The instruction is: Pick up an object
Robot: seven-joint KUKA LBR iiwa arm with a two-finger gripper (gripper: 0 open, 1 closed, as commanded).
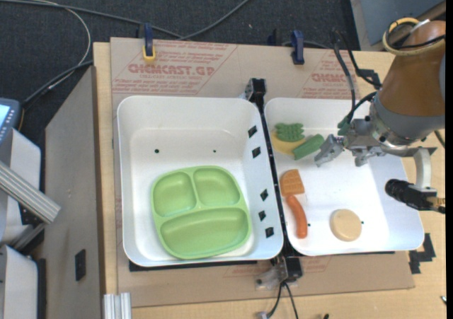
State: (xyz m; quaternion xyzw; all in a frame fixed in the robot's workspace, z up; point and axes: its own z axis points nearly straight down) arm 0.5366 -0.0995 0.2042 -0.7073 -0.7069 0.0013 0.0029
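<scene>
So the grey arm with the orange band reaches in from the right and its metal two-finger gripper (345, 151) hangs over the right white bin (396, 240), fingers spread apart with nothing between them. Just left of it is a little pile: a green ridged plastic piece (289, 130) on something yellow (283, 145), plus a dark green block (308, 146). Nearer the front sit an orange chunk (291, 182), a red-orange carrot-shaped toy (299, 217) and a round beige disc (346, 225). The left white bin (134, 169) holds a light green sectioned plastic plate (201, 210).
</scene>
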